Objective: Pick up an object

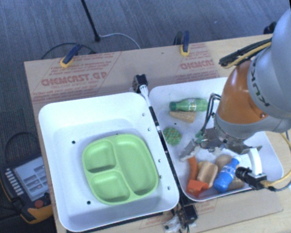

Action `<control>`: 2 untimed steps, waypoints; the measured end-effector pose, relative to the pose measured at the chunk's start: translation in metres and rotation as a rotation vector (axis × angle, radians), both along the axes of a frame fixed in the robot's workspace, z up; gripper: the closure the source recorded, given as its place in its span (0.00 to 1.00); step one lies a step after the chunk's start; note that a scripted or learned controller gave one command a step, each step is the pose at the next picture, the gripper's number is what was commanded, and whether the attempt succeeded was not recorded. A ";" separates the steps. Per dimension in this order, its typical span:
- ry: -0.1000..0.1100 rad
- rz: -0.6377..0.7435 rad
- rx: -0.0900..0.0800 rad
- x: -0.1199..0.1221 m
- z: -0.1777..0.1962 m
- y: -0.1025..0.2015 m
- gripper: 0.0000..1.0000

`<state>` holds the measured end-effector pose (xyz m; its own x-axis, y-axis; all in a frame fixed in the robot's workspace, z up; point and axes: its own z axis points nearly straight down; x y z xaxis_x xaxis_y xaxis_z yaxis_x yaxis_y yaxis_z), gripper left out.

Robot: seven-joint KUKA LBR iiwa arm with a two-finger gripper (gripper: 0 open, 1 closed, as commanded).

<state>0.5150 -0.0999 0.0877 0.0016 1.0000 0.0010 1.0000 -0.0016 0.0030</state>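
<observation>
The grey arm with its glossy orange band hangs over the right bin; its gripper sits low among the clutter, and whether it is parted or closed cannot be told; a green bottle lies far, an orange carrot-shaped piece and blue bottle near; the left bin holds a smooth green divided plate.
</observation>
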 end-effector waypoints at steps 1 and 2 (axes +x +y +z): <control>-0.013 -0.231 -0.004 -0.027 0.001 -0.001 0.00; -0.006 0.086 -0.009 -0.029 0.001 0.000 0.00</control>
<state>0.4857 -0.0998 0.0883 -0.0846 0.9964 -0.0085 0.9964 0.0846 0.0081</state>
